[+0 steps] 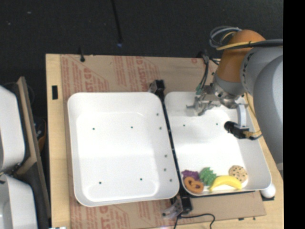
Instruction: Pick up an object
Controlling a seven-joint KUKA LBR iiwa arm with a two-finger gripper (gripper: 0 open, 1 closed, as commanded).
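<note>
Brown cardboard is laid over the bench beneath two white bins. Toys are seen along the right bin's near edge: yellow banana, green broccoli, cookie, pretzel, purple grapes. The gripper is held over that bin's far end, well apart from them; whether it is wide or closed cannot be told.

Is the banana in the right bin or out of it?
In: the banana lies inside the right bin, against its near rim.
</note>
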